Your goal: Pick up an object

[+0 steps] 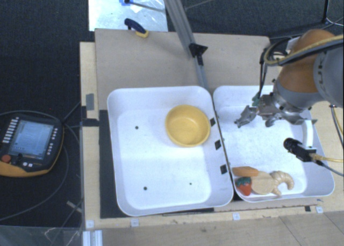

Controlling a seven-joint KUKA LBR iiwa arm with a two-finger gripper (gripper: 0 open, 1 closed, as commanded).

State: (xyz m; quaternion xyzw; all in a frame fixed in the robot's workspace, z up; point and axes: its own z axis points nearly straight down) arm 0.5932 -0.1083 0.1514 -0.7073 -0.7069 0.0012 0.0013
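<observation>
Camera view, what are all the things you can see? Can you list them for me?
Bowl: one, yellow, left bin, upper right part.
Croissant: one, tan, right bin, near corner.
Round flat piece: one, beige, beside the croissant.
Orange piece: one, orange, left of the pile.
Red piece: one, red, under the orange one.
Bins: two, white, side by side on the bench.
Control pendant: one, grey and orange, floor at left.
Clamp: one, dark blue and yellow, bench's far edge.
Gripper: one, grey, over the right bin.

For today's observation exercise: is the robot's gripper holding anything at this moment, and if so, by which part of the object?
Nothing is held. The gripper hangs over bare floor of the right bin, apart from the small food items lying at that bin's near end.
</observation>
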